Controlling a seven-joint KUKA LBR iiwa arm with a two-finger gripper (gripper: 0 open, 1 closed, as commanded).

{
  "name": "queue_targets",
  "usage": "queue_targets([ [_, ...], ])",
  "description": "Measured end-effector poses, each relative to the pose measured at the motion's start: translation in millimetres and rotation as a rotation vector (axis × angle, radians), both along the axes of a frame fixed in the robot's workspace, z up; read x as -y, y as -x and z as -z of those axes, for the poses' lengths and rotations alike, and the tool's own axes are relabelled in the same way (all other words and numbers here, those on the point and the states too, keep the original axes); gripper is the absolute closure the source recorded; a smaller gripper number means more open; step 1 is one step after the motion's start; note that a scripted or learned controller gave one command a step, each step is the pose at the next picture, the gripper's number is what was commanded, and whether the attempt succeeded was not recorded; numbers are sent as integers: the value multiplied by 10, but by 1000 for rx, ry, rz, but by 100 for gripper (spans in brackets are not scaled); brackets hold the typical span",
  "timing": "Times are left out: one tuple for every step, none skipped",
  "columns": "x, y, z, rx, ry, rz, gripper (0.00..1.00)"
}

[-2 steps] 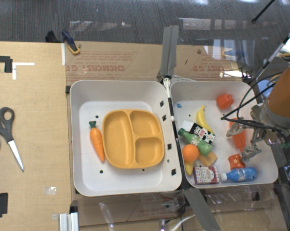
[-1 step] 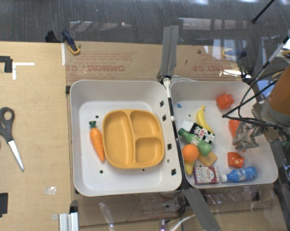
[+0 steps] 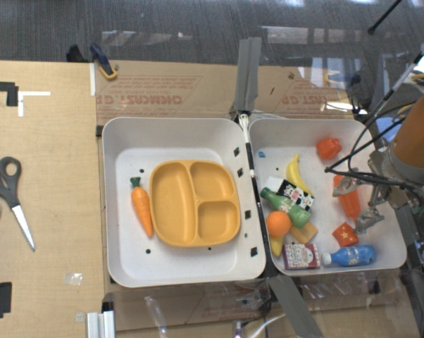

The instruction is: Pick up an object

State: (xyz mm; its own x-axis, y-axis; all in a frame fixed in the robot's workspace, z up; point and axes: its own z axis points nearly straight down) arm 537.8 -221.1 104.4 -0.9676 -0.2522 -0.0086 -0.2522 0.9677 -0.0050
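My gripper (image 3: 358,203) hangs low over the right side of the right bin (image 3: 391,255), fingers spread open. One fingertip (image 3: 344,184) is at the upper left and the other is at the lower right. An orange-red piece (image 3: 349,204) lies in the bin right between them; I cannot tell if they touch it. Nearby lie a red box with a star (image 3: 344,234), a blue bottle (image 3: 353,256), a pink carton (image 3: 301,256), an orange fruit (image 3: 277,223), a green bottle (image 3: 286,204), a banana (image 3: 294,173) and another orange-red piece (image 3: 329,147).
The left bin (image 3: 117,259) holds a yellow divided plate (image 3: 196,203) and a carrot (image 3: 141,208) beside it. Scissors (image 3: 11,196) lie on the bench at far left. Cables run from the arm across the right bin's far right corner.
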Motion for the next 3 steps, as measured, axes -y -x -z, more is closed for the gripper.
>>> queue_targets([
  [5,382,59,17,2,122,0],
  [17,439,49,22,1,238,0],
  [-879,60,121,-5,-6,443,0],
])
